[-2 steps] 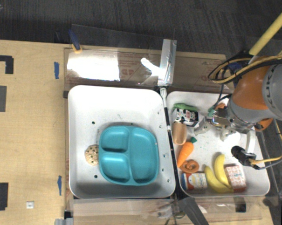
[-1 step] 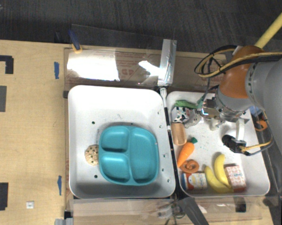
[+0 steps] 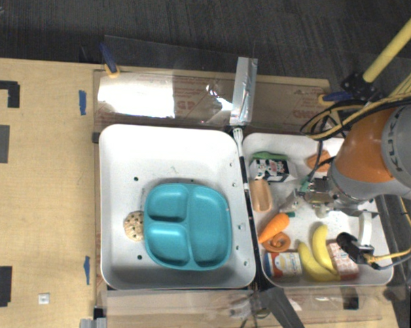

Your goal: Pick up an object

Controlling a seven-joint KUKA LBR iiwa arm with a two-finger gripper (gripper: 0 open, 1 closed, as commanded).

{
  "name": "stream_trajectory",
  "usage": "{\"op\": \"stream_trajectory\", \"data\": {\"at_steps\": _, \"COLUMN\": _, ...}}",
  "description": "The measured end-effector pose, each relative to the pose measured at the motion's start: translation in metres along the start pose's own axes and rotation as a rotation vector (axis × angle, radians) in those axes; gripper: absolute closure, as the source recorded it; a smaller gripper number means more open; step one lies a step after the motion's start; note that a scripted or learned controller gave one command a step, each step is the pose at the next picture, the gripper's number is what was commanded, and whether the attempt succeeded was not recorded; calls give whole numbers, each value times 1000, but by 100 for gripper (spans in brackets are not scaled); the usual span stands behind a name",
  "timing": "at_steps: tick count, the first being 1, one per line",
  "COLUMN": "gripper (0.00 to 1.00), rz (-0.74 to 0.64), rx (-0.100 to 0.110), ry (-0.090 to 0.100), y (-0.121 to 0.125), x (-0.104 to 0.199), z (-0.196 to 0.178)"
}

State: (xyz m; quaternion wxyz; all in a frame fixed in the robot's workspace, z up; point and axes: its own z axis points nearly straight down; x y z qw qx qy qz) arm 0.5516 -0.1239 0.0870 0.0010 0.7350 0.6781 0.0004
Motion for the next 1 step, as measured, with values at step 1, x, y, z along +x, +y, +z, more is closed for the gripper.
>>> {"op": "stream_trajectory", "data": {"at_steps": 1, "gripper": 0, "rz": -312, "rx": 6, "ry": -10, "y": 80, "x": 27, "z": -1}}
